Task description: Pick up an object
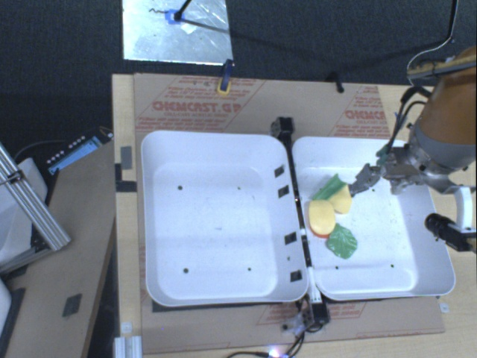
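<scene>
We see a small cluster — a pale yellow rounded piece (pixel 341 200), a yellow disc (pixel 322 216) and two green leafy bits (pixel 342 241) — lying at nine o'clock in the right white plastic bin (pixel 428 271). The grey two-finger gripper (pixel 363 179) sits just beside it at two o'clock; we cannot tell its spread. Nothing looks lifted — the grasp remains to do.

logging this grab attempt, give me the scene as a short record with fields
bins: two white bins side by side, left bin, right bin
items: green piece, small yellow piece, yellow disc, green lump, all in the right bin near its left side
gripper: gripper over the right bin, beside the small yellow piece
held: nothing seen between the fingers
</scene>
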Robot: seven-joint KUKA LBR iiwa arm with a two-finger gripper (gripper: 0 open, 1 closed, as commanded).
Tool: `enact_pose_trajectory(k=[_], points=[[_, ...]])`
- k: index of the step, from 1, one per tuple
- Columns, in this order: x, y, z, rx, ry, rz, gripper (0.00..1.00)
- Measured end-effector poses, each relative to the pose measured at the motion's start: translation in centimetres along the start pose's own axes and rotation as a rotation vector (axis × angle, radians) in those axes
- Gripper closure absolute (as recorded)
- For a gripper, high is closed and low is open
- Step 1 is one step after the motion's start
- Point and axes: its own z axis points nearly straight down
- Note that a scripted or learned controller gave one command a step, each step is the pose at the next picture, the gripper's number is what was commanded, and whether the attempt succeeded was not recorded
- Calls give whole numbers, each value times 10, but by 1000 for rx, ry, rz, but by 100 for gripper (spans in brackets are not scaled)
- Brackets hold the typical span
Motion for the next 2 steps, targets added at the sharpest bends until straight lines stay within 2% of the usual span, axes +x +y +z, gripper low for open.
enact_pose_trajectory(k=[1,2], points=[[18,-60,99,13,4,2,0],[22,49,154,-6,-1,-5,0]])
